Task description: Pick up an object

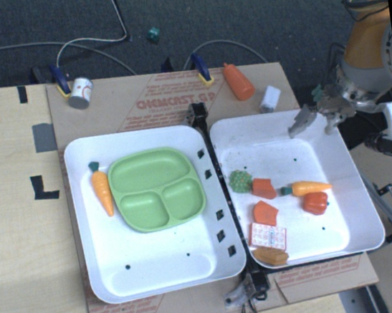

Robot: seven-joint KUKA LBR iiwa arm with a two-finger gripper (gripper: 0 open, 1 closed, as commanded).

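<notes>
Hovering at the right of the frame, the gripper [315, 120] sits over the upper right rim of the right bin [359, 238], fingers spread apart with nothing between them. Right bin contents, mid to lower part: green broccoli piece [240, 181], orange-red block [263, 188] just beside it, small carrot [306, 187] with red pepper [316, 202] touching below it, second orange-red block [265, 214], red-and-white printed packet [268, 237], brown bread-like piece [271, 255] at the bottom rim. All well apart from the gripper. Left bin [97, 274] holds a green divided plate [158, 188] and a carrot [101, 190] along the plate's left side. Outside the bins, upper frame: orange bottle-shaped toy [238, 81], small white cube [270, 97], white can [80, 92] at upper left.
</notes>
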